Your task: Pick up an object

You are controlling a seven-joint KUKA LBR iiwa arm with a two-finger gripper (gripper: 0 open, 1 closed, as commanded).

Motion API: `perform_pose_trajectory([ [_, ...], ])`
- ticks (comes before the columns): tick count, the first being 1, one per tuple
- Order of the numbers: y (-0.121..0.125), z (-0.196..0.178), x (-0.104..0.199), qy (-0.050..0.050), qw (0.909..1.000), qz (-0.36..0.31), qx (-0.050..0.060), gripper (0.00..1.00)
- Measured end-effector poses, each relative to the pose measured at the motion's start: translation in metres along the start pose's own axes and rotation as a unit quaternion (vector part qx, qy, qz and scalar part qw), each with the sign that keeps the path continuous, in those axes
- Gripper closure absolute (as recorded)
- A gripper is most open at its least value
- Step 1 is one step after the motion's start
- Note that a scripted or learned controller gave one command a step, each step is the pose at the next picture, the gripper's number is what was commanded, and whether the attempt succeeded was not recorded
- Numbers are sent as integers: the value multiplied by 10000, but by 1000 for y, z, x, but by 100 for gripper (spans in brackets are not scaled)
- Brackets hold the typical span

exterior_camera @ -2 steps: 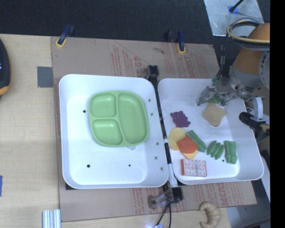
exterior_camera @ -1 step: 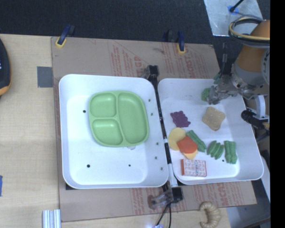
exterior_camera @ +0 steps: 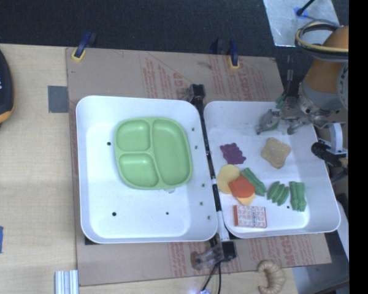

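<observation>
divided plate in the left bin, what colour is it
Light green; the divided plate lies in the left bin, shown best in the camera view.

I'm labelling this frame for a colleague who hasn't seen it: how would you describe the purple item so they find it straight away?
Look at the right bin, the one without the green divided plate. The purple item lies near that bin's left wall, just above a yellow piece and a red piece. It is the only purple thing there, small, flat and lumpy-edged.
</observation>
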State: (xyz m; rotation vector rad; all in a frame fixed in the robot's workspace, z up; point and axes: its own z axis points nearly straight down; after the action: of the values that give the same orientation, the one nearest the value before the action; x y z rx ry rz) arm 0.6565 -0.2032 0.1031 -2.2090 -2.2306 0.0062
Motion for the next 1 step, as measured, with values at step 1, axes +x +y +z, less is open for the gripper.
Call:
perform_pose_trajectory([
  [1, -69, 12, -6, 5, 10000, 38, 16, 0],
])
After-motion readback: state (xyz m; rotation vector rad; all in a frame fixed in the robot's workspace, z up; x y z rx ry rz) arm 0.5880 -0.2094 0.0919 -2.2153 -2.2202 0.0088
